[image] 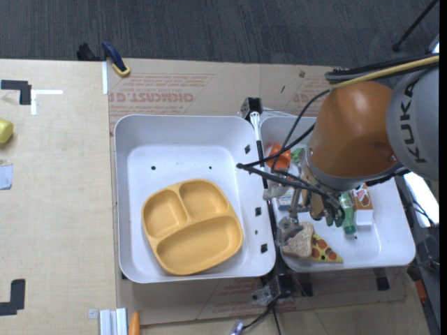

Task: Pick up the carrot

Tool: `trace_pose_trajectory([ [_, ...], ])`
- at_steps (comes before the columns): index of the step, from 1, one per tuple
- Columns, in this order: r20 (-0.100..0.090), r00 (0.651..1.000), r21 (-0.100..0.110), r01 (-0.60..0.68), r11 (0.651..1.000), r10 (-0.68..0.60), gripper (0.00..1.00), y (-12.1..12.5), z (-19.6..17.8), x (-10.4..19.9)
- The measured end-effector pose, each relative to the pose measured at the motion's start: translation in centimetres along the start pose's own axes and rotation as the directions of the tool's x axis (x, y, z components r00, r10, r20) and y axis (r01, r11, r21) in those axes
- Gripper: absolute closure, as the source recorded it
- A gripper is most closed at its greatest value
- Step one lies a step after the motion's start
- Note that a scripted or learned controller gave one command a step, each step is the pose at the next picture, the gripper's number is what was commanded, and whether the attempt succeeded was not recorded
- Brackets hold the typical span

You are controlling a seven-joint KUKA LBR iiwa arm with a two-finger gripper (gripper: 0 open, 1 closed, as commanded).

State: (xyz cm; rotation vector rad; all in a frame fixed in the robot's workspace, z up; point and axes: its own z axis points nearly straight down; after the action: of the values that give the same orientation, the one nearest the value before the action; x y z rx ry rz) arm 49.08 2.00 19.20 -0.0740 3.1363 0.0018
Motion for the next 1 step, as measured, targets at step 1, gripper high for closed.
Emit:
trace_pose_trajectory([
  [1,0.000,0.989,0.002,-0.149,0.989,0.149,0.00,-4.43,-4.41,-6.56],
])
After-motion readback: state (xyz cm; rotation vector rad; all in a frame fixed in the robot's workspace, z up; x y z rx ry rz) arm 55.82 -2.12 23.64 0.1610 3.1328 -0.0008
